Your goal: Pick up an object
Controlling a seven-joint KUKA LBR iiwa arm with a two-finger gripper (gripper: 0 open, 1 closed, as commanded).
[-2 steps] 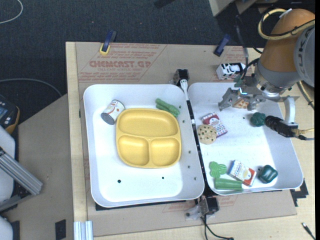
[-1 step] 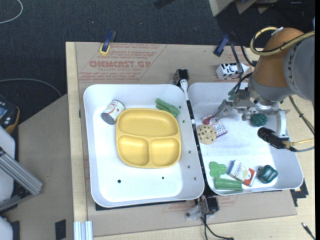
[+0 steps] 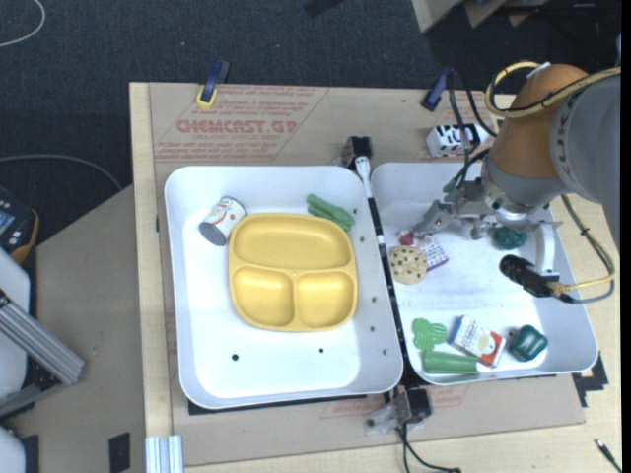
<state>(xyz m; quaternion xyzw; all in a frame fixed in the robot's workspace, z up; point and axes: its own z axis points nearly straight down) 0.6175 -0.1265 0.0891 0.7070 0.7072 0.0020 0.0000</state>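
My gripper point(image 3: 432, 221) reaches leftward and down into the right bin point(image 3: 577, 335), low over its upper left part. Just below its tip lie a small red-and-white piece point(image 3: 406, 236), a purple packet point(image 3: 434, 256) and a round speckled cookie point(image 3: 405, 264). A teal object point(image 3: 510, 235) sits under the wrist, partly hidden by it. Nothing shows held between the gripper's tips.
Along the right bin's front lie green toy pieces point(image 3: 434, 348), a small printed box point(image 3: 474, 338) and a dark green item point(image 3: 528, 342). The left bin point(image 3: 187, 294) holds a yellow divided plate point(image 3: 293, 269), a small tipped can point(image 3: 221, 220) and a green vegetable toy point(image 3: 329, 211).
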